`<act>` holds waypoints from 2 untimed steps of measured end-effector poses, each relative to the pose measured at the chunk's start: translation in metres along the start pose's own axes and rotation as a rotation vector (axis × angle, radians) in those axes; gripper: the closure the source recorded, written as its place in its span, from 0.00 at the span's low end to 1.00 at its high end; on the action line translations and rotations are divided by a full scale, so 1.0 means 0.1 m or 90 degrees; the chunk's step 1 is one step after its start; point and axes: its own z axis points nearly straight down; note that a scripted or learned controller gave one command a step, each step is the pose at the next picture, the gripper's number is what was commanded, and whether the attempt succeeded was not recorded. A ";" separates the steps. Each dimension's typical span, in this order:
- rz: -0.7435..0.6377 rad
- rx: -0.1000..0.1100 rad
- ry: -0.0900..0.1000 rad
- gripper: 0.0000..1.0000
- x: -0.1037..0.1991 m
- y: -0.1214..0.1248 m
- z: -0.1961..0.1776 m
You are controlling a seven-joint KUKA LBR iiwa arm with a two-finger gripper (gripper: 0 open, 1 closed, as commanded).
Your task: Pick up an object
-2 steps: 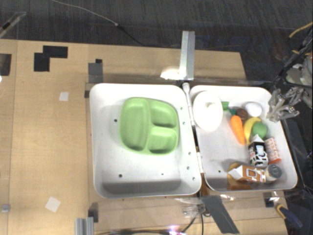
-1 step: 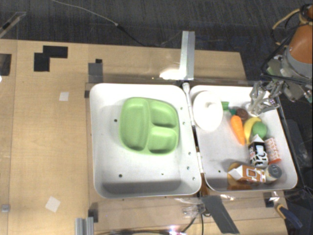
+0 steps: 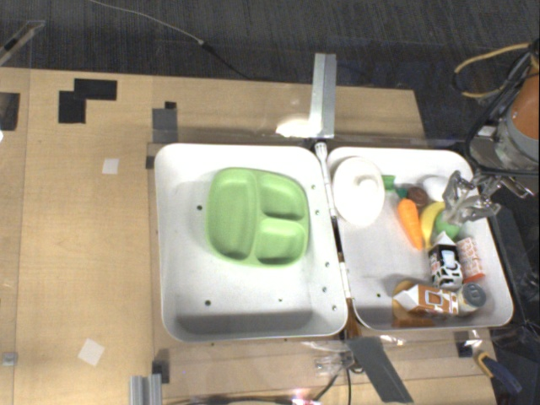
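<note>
The claw [image 3: 469, 199] is positioned over the right bin [image 3: 371, 302] at its 3 o'clock edge; its opening cannot be determined. A banana [image 3: 431, 218] and carrot [image 3: 410, 223] lie just beside it, at 9 o'clock.

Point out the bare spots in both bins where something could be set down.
Left bin: open floor all around the green tray, widest below it. Right bin: a bare patch between the white bowl, carrot and brown carton. Its right side is crowded, near the gripper.

Even overhead light, white bins [image 3: 245, 163] glaring slightly, soft shadows, mild overall blur.
</note>
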 end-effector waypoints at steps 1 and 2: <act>-0.370 0.000 0.000 1.00 0.51 -0.10 -0.12; -0.538 0.000 -0.002 1.00 0.01 -0.56 -0.05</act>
